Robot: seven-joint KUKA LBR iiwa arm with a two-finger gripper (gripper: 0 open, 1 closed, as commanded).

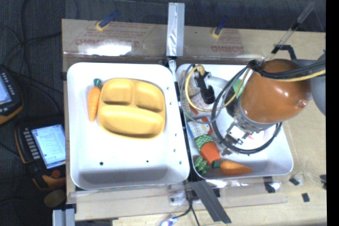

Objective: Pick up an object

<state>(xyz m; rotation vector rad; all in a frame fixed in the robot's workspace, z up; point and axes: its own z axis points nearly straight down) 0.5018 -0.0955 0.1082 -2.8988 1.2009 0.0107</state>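
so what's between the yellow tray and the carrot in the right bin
In the camera view, the two bins' adjoining white rims lie between the yellow tray and that carrot, plus a small orange-and-green toy.

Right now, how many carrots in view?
2. One carrot lies in the left bin, left of the yellow tray. Another carrot lies near the right bin's front. The arm may hide more.

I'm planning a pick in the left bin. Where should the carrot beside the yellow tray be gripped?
Probably mid-body, from straight above. The carrot lies flat and lengthwise between the left bin wall and the yellow tray, so fingers likely fit best across its narrow width, though both gaps look tight.
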